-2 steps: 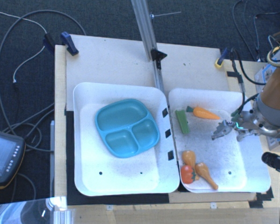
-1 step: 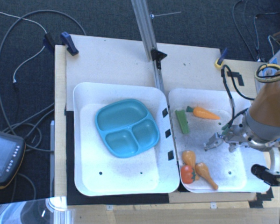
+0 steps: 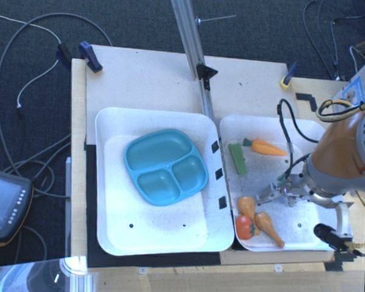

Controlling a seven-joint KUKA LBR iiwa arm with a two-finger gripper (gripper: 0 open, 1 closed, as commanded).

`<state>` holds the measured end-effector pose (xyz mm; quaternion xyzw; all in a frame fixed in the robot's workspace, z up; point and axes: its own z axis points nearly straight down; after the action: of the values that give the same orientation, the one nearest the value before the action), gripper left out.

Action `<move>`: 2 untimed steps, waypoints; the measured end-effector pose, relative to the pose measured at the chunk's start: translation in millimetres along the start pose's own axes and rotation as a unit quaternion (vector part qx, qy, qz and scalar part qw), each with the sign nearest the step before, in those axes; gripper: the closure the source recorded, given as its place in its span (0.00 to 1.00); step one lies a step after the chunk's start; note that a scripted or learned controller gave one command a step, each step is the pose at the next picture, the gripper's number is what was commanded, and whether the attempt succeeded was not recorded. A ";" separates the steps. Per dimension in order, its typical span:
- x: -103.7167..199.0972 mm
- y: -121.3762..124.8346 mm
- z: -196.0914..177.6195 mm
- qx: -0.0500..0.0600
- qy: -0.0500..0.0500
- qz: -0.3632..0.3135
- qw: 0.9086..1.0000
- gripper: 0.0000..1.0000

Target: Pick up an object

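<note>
The right bin (image 3: 300,237) holds several toy foods. An orange carrot (image 3: 268,148) lies near its far edge, with a green stick (image 3: 237,158) beside it on the left. At the near left corner sit an orange pear-shaped piece (image 3: 246,205), a red tomato (image 3: 244,227) and a tan-orange drumstick shape (image 3: 269,228). My gripper (image 3: 278,192) hangs low over the middle of this bin, just right of and above the pear-shaped piece. Nothing shows between its tips. The orange-banded wrist (image 3: 341,150) rises behind it to the right.
A blue divided plate (image 3: 164,167) lies in the left bin (image 3: 105,230). A slanted metal pole (image 3: 189,33) comes down to the divider between the bins. Black cable (image 3: 287,126) loops over the right bin's far side. Blue clamps (image 3: 89,57) sit at the bench corners.
</note>
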<state>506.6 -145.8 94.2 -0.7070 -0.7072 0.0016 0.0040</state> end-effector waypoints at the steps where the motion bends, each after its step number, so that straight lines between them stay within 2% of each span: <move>1: 0.0 2.3 -14.0 -0.004 -0.001 0.000 1.000 1.00; 2: -7.6 7.6 -74.1 -0.008 -0.003 0.000 1.000 1.00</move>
<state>514.7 -153.7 168.2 -0.7067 -0.7075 -0.0018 -0.0035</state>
